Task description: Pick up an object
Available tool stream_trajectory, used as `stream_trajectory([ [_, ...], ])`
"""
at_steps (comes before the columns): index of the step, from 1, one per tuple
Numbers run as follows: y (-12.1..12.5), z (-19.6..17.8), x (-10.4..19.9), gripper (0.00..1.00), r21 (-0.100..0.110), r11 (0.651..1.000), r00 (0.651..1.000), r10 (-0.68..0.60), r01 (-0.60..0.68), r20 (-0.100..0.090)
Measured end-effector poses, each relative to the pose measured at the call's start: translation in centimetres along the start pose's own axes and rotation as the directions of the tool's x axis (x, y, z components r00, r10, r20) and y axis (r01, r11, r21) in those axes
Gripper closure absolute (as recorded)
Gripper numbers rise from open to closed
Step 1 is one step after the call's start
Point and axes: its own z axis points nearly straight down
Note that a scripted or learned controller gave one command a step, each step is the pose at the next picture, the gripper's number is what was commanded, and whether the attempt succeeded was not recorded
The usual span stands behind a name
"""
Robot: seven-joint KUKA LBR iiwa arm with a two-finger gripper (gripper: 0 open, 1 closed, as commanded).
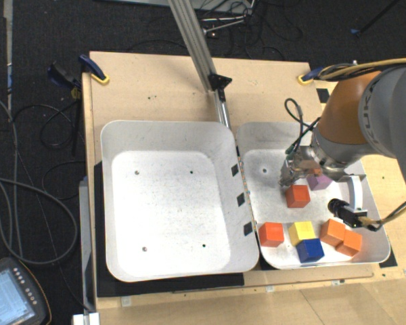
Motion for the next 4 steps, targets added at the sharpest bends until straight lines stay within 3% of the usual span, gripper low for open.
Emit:
stream_trajectory([
  [2, 0.6, -8.8, -0.6, 1.0, -0.004, 1.0, 1.0, -0.002, 0.002, 0.002],
  [3, 0.7, -11.5, -0.6, 1.0, -0.003, 1.0, 1.0, -0.003, 0.003, 0.001],
  [4, 1.0, -12.6, 5.1, 1.0, -0.001, 1.0, 1.0, -0.009, 0.009, -0.002],
])
